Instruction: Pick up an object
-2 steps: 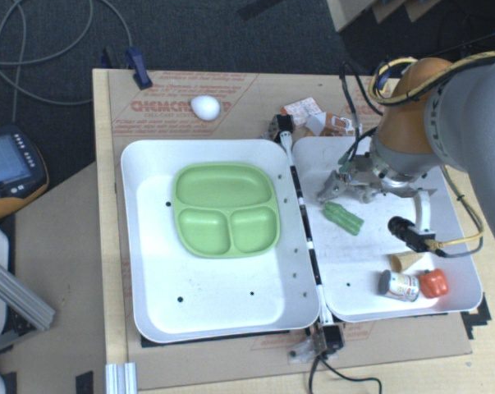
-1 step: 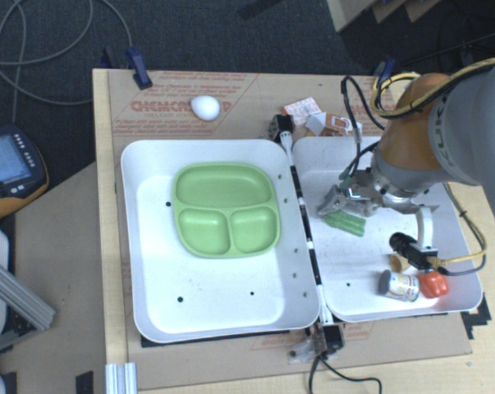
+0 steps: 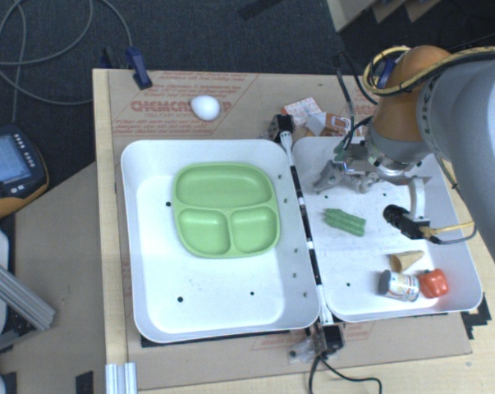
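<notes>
My jaws (image 3: pixel 351 176), spread wide and holding nothing, hover just above the small green cylindrical object (image 3: pixel 345 221) in the right white bin (image 3: pixel 452 294); it may roll aside on closing. Beyond it: tan wedge (image 3: pixel 407 260), small jar (image 3: pixel 399 286), orange piece (image 3: pixel 434 283). The left white bin (image 3: pixel 148 302) holds a green three-compartment plastic tray (image 3: pixel 226 208).

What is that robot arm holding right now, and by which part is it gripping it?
Nothing is held. The gripper hangs over the right bin with no object between its fingers. The green pickle lies loose on the bin floor below it, apart from it.
</notes>
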`<act>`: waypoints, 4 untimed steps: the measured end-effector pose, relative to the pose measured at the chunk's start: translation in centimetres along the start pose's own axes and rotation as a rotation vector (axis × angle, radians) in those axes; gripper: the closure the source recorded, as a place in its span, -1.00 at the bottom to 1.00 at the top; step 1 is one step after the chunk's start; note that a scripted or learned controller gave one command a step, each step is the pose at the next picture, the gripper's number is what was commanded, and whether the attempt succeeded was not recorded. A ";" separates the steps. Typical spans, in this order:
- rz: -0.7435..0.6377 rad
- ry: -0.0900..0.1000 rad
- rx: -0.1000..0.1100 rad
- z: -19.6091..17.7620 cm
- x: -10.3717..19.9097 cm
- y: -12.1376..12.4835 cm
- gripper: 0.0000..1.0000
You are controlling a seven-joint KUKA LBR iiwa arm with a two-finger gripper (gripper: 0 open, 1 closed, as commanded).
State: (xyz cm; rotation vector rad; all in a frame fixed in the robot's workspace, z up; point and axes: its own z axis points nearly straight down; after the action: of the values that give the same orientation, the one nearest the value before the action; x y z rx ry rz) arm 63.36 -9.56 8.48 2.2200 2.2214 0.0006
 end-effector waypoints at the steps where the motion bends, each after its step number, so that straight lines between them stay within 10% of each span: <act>1: 0.001 0.001 0.003 0.0 -2.6 -4.1 -1.00; 2: 0.000 -0.001 -0.002 -6.2 -5.1 0.4 -1.00; 4: 0.001 0.001 0.003 0.1 -8.7 -12.0 -1.00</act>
State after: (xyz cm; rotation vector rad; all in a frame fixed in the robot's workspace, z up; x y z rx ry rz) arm 51.32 -18.32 8.41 2.2233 2.2218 -0.0011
